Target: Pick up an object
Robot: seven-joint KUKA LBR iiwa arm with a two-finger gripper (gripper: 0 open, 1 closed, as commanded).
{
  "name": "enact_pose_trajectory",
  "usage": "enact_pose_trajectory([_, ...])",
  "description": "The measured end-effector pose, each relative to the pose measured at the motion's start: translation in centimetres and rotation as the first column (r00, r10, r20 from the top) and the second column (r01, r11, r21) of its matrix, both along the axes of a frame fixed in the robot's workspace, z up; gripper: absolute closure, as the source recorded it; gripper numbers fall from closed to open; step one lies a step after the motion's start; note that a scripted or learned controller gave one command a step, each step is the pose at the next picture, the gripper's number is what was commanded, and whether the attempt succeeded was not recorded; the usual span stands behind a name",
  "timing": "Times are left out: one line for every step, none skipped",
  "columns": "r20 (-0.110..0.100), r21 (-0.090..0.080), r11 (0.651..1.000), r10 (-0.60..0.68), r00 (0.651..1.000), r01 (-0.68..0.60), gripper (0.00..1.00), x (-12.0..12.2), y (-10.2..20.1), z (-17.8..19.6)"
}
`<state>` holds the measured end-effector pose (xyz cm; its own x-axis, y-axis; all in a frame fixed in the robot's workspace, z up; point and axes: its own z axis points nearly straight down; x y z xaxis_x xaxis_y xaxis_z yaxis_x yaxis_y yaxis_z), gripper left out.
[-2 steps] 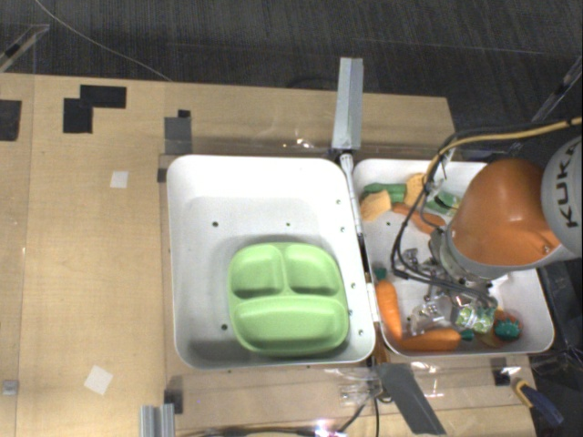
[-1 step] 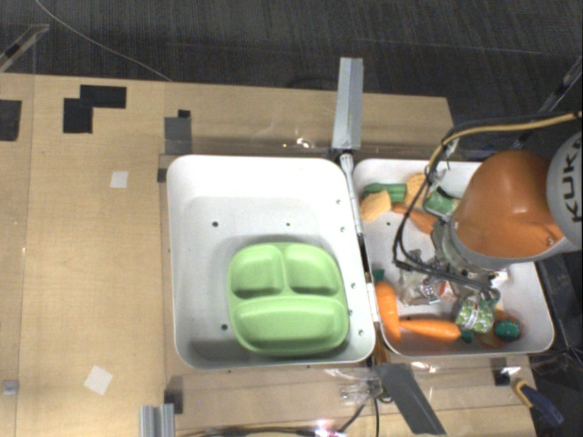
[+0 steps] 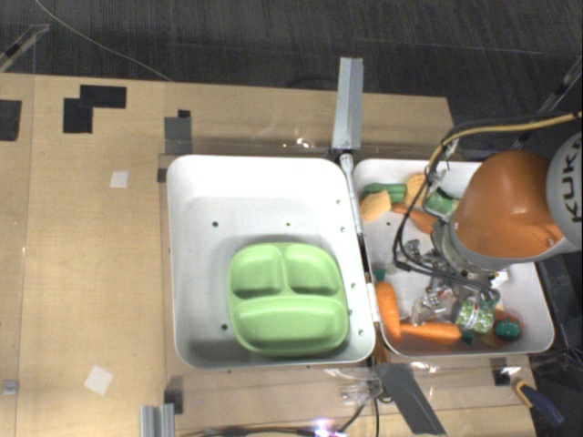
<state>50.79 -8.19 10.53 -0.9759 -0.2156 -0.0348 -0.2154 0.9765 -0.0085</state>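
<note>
**Gripper low over the toys in the right bin**

A heap of small toy foods is seen in the right bin (image 3: pixel 544 321). At its front edge a long carrot (image 3: pixel 430 333) lies flat, with a second carrot (image 3: pixel 389 306) set along the bin's left wall and meeting it near the front left corner. Just to the right of the long carrot a clear, green-patterned item (image 3: pixel 475 317) is found, and beyond it, toward the front right corner, a dark green piece (image 3: pixel 507 330) on an orange one.

The gripper (image 3: pixel 440 300) is placed directly above this front group, its metal parts just behind the long carrot and to the left of the clear item. Whether the jaws are spread or pressed together cannot be told, as the mechanism is blurred and partly covered by the arm (image 3: pixel 506 206); nothing is clearly shown between them.

Toward the back left corner of the same bin a tan bread piece (image 3: pixel 375 207), a green piece (image 3: pixel 388 191) and another orange piece (image 3: pixel 420 217) are gathered, partly hidden by cables.

In the left bin (image 3: pixel 196 244) a green divided tray (image 3: pixel 288 297) is laid toward the front right corner, well apart from the gripper. Both bins are carried side by side on the bench (image 3: pixel 82 271).
</note>
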Motion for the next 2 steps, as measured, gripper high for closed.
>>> enact_pose_trajectory([-0.016,-0.003,0.992,0.129,0.991,-0.129,0.0,-0.1,0.0,-1.4])
enact_pose_trajectory([0.004,-0.006,0.991,0.132,0.991,-0.132,1.0,0.5,0.1,0.0])
